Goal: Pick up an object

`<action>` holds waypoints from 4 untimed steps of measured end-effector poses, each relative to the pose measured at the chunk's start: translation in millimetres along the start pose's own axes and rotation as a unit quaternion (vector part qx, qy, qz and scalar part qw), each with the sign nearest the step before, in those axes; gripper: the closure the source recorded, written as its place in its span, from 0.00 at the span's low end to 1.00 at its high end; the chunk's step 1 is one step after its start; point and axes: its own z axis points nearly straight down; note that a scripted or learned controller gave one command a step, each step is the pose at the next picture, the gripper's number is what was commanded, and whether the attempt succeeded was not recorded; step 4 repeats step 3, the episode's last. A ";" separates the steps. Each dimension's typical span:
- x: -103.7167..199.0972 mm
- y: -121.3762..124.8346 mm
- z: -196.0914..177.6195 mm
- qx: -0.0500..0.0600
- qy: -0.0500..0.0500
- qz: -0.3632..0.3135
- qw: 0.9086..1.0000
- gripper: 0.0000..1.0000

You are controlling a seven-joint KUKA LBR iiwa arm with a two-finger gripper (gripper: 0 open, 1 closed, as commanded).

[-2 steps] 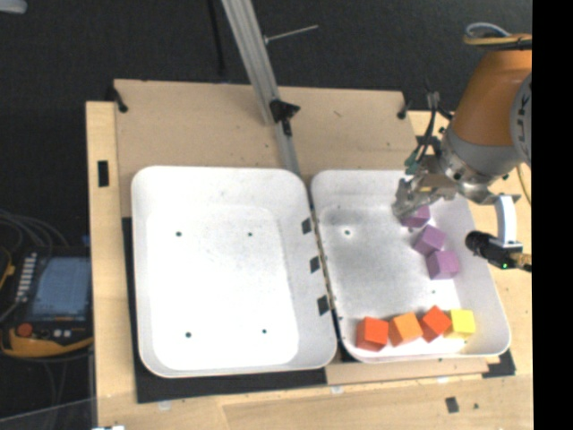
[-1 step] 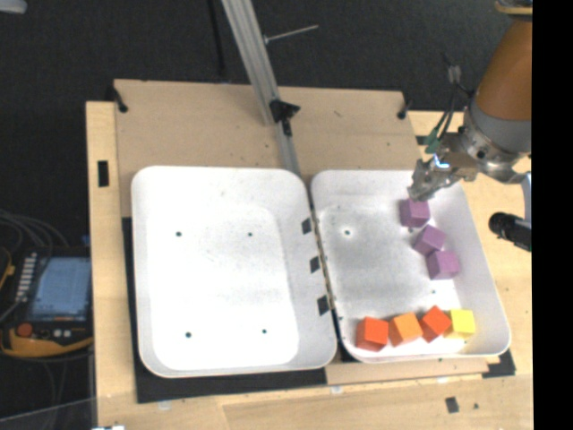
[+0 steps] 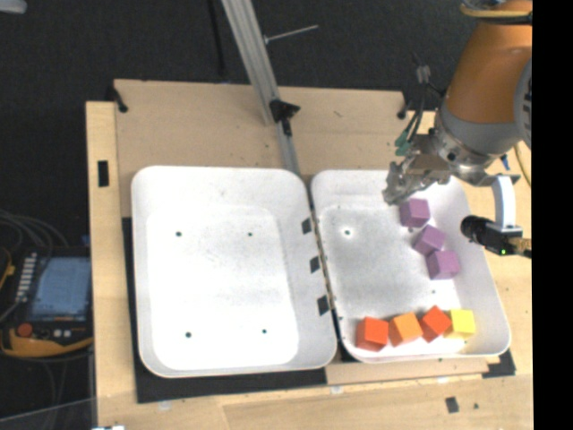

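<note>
**As Gripper Nears Purple Block, the Pick Is Yet to Be Made**

While the gripper (image 3: 405,186) hangs just above the top purple block (image 3: 414,211) in the right bin (image 3: 358,206), whether it is spread or pressed together cannot be told from this angle, and nothing shows pinched in it. The step in hand looks like the approach; the next move likely calls for a short descent astride that block, then a firm close. Two more purple blocks (image 3: 437,251) sit just below it, close enough to be nudged. Orange, red and yellow blocks (image 3: 414,326) line the bin's near edge. The left bin (image 3: 219,267) lies alongside on a pale wooden bench (image 3: 206,119), above dark flooring with a handheld control pendant (image 3: 49,298) at left.
</note>
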 end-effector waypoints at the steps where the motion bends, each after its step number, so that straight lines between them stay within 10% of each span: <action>1: 52.6 -6.2 -1.1 0.001 0.000 -0.001 1.000 1.00; 3: 155.9 -26.2 36.9 0.001 0.000 0.000 1.000 1.00; 4: 155.9 -26.2 36.9 0.001 0.000 0.000 1.000 1.00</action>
